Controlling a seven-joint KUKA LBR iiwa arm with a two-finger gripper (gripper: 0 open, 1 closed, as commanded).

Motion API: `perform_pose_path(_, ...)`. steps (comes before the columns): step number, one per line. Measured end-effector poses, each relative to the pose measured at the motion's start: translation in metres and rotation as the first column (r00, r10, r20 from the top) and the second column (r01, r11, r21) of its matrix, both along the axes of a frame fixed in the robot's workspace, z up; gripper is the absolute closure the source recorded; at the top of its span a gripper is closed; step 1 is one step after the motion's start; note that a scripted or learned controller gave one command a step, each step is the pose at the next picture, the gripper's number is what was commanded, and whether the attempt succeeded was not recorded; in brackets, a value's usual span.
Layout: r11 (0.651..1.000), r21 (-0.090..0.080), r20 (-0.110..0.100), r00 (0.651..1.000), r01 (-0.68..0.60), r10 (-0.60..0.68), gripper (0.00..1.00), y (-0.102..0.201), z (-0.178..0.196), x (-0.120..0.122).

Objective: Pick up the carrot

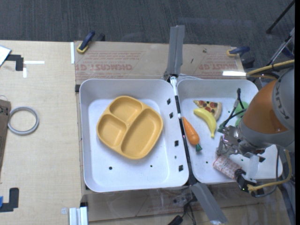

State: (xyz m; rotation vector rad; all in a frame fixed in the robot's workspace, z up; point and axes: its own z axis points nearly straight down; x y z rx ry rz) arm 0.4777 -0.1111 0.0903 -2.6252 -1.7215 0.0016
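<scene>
Carrot (191, 131) lies in right bin (206, 175), by its left wall, green tip toward near side; nothing gripping it
Tool (225, 146) low in same bin, right of carrot, apart from it; whether wide or narrow: cannot tell
Banana (207, 119) just right of carrot, pizza slice (209, 107) behind banana
Pinkish packet (224, 168) under tool
Left bin (89, 139) holds yellow divided plate (130, 126)
Tape roll (21, 120) on surface (42, 172) at far left
</scene>
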Motion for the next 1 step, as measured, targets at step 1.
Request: perform_pose_path(1, 1.0, 0.001, -0.003, 1.0, -0.001, 0.001, 1.0, -0.0004, 0.0072, 0.0002)
